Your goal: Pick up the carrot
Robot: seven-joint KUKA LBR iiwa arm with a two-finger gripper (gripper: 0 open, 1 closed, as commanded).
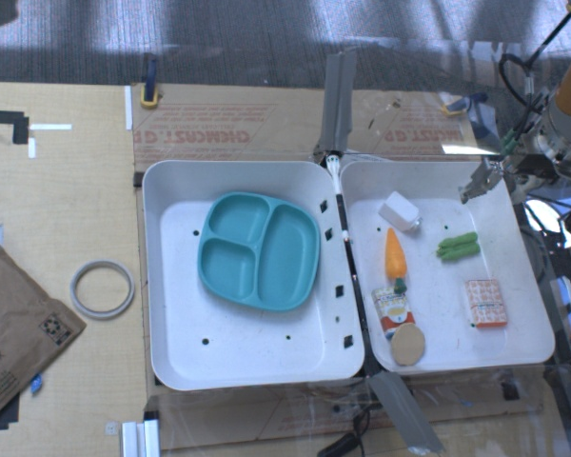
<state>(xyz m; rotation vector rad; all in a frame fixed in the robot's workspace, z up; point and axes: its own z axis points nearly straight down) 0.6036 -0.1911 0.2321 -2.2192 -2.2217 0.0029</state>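
Gripper: two-finger metal gripper point(478, 185) at the arm's end, over the far right rim of the right-hand shallow white bin point(533, 284); how far its fingers are parted cannot be told, and nothing shows between them
Arm: grey arm with orange band point(563, 103), reaching in from the right edge beyond the right bin's far corner
Carrot: small orange carrot with a green stub point(395, 255), lying on the right bin's floor near its left wall, tip toward the far side; well apart from the gripper, nearer the camera and to the left of it
White block: small white rectangular piece point(400, 210), just beyond the carrot
Green pods: green bean-like toy point(458, 247), right of the carrot, between it and the gripper's side of the bin
Carton: small printed white and red carton point(392, 309), just on the carrot's near side
Tan disc: round tan cookie-like piece point(408, 345), touching the carton's near end
Red packet: red and white patterned packet point(485, 304), well to the carrot's right
Left bin: second white bin point(171, 350), holding a teal three-compartment plate point(260, 251), left of the carrot
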